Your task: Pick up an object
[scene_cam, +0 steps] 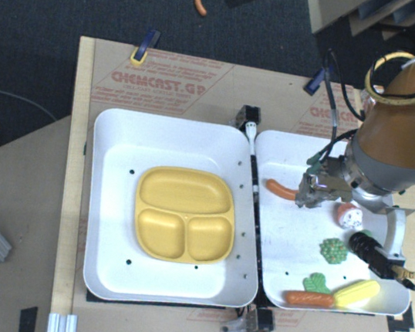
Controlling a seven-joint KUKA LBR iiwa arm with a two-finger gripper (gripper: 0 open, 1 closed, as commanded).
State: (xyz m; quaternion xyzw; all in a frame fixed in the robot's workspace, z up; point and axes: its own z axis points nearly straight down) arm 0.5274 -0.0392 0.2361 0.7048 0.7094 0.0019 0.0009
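I can't tell how the jaws stand on my gripper [311, 192], low over the right bin [291, 155]. An orange carrot-like piece [280, 188] lies just at its nine o'clock. At four o'clock sit broccoli [334, 250], corn [356, 293] and a sausage [310, 299].

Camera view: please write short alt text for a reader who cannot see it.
A robot arm's gripper hovers over the right bin, beside an orange sausage; toy foods lie nearer the camera. The left bin holds a yellow divided tray.
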